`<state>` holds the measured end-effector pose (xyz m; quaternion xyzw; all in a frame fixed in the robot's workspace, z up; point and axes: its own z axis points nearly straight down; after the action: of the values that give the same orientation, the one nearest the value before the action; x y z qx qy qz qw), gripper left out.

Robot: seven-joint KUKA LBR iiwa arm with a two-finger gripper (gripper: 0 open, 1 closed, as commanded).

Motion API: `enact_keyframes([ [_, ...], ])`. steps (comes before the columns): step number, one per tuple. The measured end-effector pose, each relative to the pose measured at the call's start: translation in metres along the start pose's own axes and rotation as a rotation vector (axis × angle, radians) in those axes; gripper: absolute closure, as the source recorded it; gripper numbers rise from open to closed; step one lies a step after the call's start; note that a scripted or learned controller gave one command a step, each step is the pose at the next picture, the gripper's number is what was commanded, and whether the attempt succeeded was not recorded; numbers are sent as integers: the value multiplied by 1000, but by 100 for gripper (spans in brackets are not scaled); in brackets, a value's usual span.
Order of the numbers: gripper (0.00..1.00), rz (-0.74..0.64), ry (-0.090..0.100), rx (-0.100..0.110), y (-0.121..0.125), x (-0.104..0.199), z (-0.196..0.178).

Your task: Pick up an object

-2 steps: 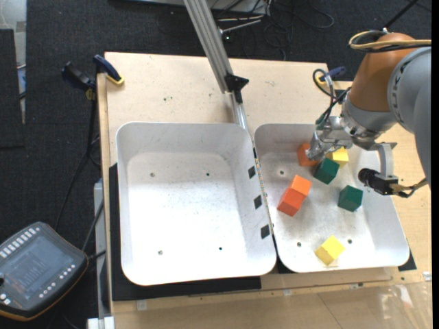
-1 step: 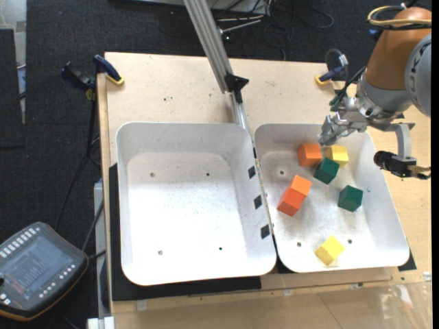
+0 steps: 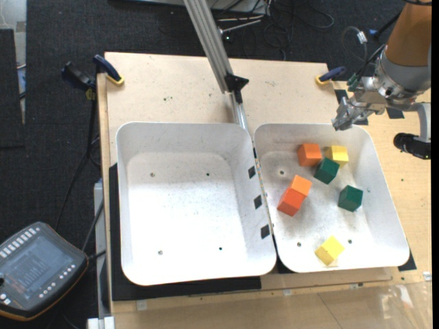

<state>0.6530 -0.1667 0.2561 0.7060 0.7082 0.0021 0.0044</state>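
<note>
**Gripper above the right bin's far edge**

On your left sits the left bin [image 3: 185, 197]. The right bin [image 3: 384, 252] holds six blocks: two orange [image 3: 295, 195] [image 3: 309, 153], two green [image 3: 326, 171] [image 3: 350, 198], two yellow [image 3: 336, 154] [image 3: 329, 250]. The gripper [image 3: 343, 120] hovers over its far rim, carrying nothing.

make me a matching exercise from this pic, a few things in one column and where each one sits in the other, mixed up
Things:
1. lone yellow cube
2. end effector
3. right bin's orange blocks
4. handheld pendant

Places:
A. above the right bin's far rim
B. on the floor, by the bench's near left corner
C. near the right bin's front edge
D. right bin's middle, towards the left bin

Pairs: 1-C, 2-A, 3-D, 4-B
</note>
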Motion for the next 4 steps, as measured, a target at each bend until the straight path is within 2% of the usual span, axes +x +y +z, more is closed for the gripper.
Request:
enact_keyframes([
  [1, 100, 1, 2, 4, 1, 0, -21],
  [2, 100, -3, 4, 10, -11, 48, -14],
  [4, 100, -4, 5, 11, -59, 152, -11],
])
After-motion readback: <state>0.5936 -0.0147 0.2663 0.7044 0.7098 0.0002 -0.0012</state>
